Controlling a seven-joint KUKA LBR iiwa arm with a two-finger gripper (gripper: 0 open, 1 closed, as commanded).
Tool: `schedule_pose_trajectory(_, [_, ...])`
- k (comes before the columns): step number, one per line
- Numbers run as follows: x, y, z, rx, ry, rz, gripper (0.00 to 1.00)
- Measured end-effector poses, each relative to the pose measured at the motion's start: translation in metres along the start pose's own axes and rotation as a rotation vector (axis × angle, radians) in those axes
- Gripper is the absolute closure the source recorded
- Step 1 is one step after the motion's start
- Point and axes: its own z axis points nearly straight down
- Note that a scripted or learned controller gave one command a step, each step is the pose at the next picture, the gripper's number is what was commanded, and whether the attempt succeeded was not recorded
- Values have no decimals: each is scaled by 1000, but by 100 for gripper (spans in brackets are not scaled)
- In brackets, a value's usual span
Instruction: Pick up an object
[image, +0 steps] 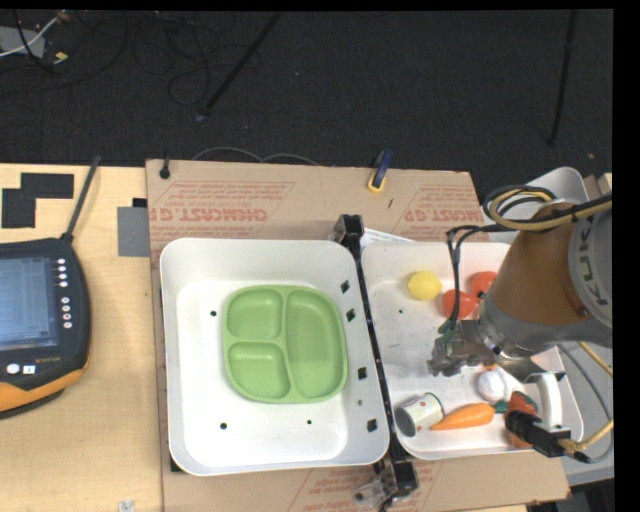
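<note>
**Gripper low in the right bin, among small objects**

Two white bins sit side by side on cardboard. The left bin (190, 300) holds a green divided plate (285, 343) near its centre. The right bin (395, 300) holds the loose items: a yellow ball (424, 285) toward its far edge, a red-orange object (470, 292) just beside the arm, a carrot (462, 417) lying along the near edge, a small white cup (420, 411) on its side touching the carrot's tip, and a white ball (490, 384) just above the carrot.

The arm (545, 285) reaches in from the right, and its gripper (450, 357) hangs low over the bin floor, apart from the carrot and cup. Dark, cluttered; possibly nothing in it, and I cannot tell how it is set. A tablet controller (35, 325) rests at the bench's left edge.
</note>
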Motion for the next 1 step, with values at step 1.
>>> schedule_pose_trajectory(1, [-1, -3, -41, 1, 0, 0, 100])
